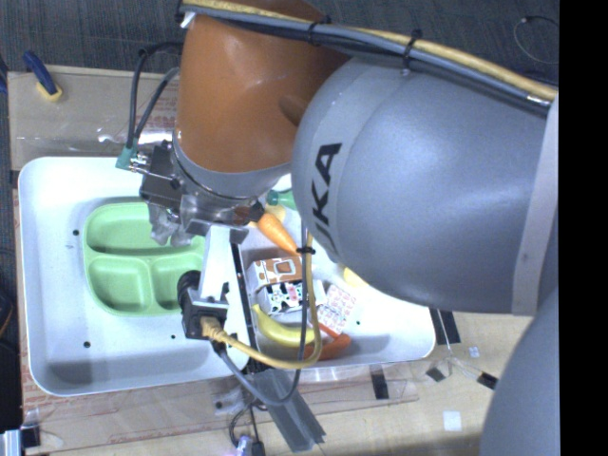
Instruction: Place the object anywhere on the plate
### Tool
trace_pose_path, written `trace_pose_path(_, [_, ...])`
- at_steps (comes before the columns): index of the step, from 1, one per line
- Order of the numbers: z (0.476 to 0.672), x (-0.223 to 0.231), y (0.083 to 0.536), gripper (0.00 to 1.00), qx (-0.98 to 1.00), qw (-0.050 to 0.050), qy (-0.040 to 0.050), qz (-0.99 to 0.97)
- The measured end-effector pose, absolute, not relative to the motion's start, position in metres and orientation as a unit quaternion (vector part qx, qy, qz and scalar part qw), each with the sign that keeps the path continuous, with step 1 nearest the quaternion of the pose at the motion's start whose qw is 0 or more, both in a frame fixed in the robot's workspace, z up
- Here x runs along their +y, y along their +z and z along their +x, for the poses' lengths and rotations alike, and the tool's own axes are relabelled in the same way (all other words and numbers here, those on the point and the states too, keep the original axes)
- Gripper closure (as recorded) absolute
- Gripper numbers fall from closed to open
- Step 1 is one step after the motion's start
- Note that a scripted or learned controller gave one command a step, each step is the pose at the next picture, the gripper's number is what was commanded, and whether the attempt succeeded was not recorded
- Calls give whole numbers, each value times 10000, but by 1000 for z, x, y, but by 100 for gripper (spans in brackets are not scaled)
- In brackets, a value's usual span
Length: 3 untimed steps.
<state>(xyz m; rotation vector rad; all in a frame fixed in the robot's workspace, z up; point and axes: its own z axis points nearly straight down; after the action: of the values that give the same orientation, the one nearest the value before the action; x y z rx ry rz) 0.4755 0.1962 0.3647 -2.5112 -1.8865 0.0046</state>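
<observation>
A light green divided plate (119, 283) lies in the left white bin (47, 255). My gripper (169, 224) hangs below the orange band, over the plate's upper right corner, by the ridge between the bins. The wrist hides most of it, and I see nothing held in it. In the right bin (408, 335) lie an orange carrot (275, 231), a yellow banana (280, 331) and a small printed box (280, 288).
The big grey arm link (427, 179) covers most of the right bin. A black cable mount (198, 307) and a yellow cable (256, 354) hang at the plate's right edge. A blue-handled tool (40, 74) lies on the bench at top left.
</observation>
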Motion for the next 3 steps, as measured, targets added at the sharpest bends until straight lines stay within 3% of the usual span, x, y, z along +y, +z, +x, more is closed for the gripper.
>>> trace_pose_path(1, [475, 165, 258, 100, -5984, 9, 33, -8012])
trace_pose_path(2, [531, 152, 251, 100, -5530, 3, 25, -8332])
trace_pose_path(3, [531, 152, 251, 0, -5530, 4, 25, -8332])
